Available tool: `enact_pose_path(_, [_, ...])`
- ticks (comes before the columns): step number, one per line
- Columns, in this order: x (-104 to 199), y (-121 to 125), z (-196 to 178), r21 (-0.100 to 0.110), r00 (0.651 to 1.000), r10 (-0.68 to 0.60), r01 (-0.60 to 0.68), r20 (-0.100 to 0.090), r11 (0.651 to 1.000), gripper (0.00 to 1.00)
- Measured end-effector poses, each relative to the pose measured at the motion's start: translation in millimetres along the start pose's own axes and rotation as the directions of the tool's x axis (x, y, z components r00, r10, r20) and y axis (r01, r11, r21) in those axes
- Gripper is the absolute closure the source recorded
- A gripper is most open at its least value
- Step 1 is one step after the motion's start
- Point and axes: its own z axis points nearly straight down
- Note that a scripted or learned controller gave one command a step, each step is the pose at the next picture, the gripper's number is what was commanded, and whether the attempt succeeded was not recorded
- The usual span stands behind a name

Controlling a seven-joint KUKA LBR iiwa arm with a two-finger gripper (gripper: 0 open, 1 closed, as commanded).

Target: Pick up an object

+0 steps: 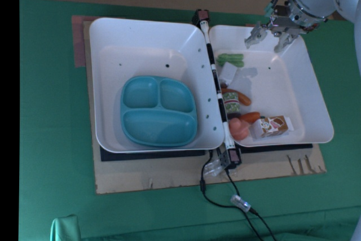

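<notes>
My gripper (268, 38) hangs above the far edge of the right bin (307, 73), its two fingers spread apart and open with nothing between them. Below it in that bin lie a green bean pod (230, 58), a pale see-through wrapper (232, 74), a hot dog (238, 96), a small labelled can (230, 104), a carrot (250, 117), a pinkish-red round fruit (239, 128) and a small juice carton (271, 126). All of these sit toward the bin's left and near side, apart from the gripper.
The left bin (113, 42) holds a teal divided plate (159, 111). A black-and-white divider bar (215, 84) runs between the bins. Cables (237, 200) trail off the bench's near edge. The right half of the right bin's floor is bare.
</notes>
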Motion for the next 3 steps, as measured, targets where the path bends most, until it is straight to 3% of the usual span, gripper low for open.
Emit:
enact_pose_path(1, [-56,21,40,-0.004,1.000,0.003,-0.003,0.006,1.000,0.00])
enact_pose_path(2, [-58,24,21,-0.019,1.000,0.009,-0.009,0.013,1.000,1.00])
enact_pose_path(3, [73,-52,-5,0.002,1.000,-0.001,0.001,-0.003,1.000,1.00])
